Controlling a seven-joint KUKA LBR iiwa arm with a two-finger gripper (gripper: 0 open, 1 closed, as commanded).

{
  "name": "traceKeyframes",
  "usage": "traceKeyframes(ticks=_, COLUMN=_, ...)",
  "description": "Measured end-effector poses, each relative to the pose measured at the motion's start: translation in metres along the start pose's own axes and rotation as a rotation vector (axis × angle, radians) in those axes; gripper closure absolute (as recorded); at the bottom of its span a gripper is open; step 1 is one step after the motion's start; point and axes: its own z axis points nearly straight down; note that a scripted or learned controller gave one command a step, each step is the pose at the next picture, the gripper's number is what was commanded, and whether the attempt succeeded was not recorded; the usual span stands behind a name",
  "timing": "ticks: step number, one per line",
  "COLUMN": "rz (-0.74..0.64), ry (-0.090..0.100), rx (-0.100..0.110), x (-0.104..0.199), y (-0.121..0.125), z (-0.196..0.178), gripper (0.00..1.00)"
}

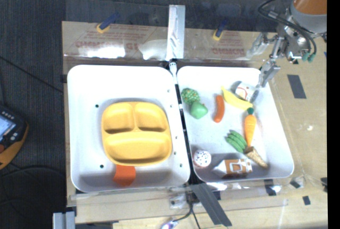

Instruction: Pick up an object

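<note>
Lying just below-left of the gripper (264, 75) (right bin (281, 132)): banana (235, 99).

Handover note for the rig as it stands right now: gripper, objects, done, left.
Gripper: over the right bin's upper right corner, nothing seen between its fingers; open or shut unclear.
Right bin: banana, carrot, red pepper, broccoli, green pear, peas, small carton.
Left bin: yellow tray, orange piece.
Done: nothing picked.
Left: grasp and lift one object.
</note>
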Motion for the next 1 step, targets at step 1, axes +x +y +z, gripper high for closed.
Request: traceKeyframes(ticks=1, rz=0.067, ry=0.001, rx=-0.001, x=-0.0087, y=-0.0179, z=0.1546, gripper=0.0)
